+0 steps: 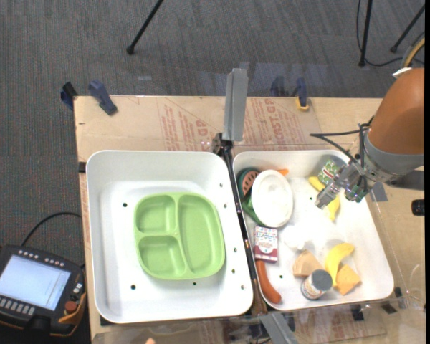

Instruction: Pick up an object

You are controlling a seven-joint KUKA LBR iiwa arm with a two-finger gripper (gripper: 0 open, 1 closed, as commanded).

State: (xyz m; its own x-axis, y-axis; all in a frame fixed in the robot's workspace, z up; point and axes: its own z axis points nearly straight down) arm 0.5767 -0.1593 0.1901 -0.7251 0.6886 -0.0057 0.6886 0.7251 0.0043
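The tool [335,192] hung low over the right bin [378,244], at about 2 o'clock in it. I could not tell how it stood, or if it had hold of anything. A yellow piece [334,208] lay just under it. At the bin's 10 o'clock was a white bowl [272,197], at 6 o'clock a can [317,284] beside a banana [337,256]. The left bin [104,192] held a green tray [179,235].
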